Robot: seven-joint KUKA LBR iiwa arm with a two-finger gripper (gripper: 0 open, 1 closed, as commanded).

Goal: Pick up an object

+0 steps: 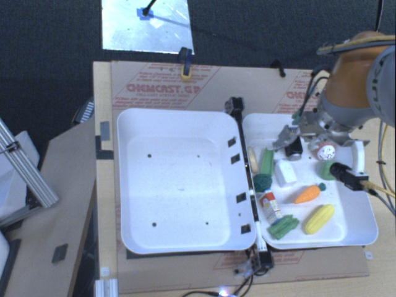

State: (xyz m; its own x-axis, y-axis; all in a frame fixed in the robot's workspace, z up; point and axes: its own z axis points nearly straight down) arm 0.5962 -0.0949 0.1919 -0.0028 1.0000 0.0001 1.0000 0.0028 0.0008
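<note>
Right bin [365, 228], your stock: carrot [307, 194], corn cob [318, 219], white block [285, 172], green stalk [266, 161], red-capped bottle [270, 206], leafy green [283, 227].

Gripper [294, 142]: low over the bin's upper part, near the block and stalk; grasp state cannot be told, nothing seen pinched.

Risk, in your judgement: the items lie close together, so a descent may nudge a neighbour or close on none.
</note>
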